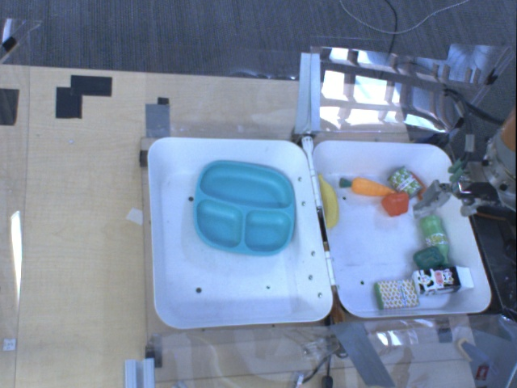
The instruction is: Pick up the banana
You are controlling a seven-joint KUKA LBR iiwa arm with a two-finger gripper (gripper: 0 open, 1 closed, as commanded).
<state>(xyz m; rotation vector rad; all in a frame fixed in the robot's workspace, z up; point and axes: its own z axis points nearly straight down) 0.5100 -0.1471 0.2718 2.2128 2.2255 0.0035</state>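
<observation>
Banana (329,201) at right bin's (355,293) left wall, centre frame | gripper (447,194) far right, jaws spread, empty | risk: wall blocks a finger, banana slips out

The frame's right edge cuts off my arm (507,148); my gripper (449,191) is too blurred to read.

Banana (329,202) at right bin's (404,304) left wall; hand (448,194) apart.
</observation>
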